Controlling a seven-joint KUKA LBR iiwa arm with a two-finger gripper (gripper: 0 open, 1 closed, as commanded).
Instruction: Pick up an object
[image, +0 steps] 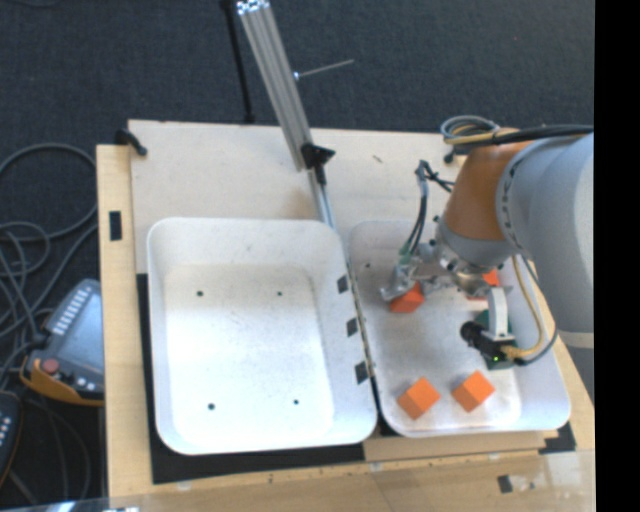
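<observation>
Presumably we're mid-grasp: the two-finger metal gripper sits low in the right shallow white plastic bin, w/ a small orange block at its tips. We can't tell whether it's clamped or merely touching. Two more orange cubes lie near the front wall, apart from the arm. No legible labels or writing.

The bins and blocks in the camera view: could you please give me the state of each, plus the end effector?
Left bin: flat on the bench.
Right bin: holds three orange blocks.
Block at end effector: beneath the end effector.
Two front blocks: resting apart, untouched.
</observation>
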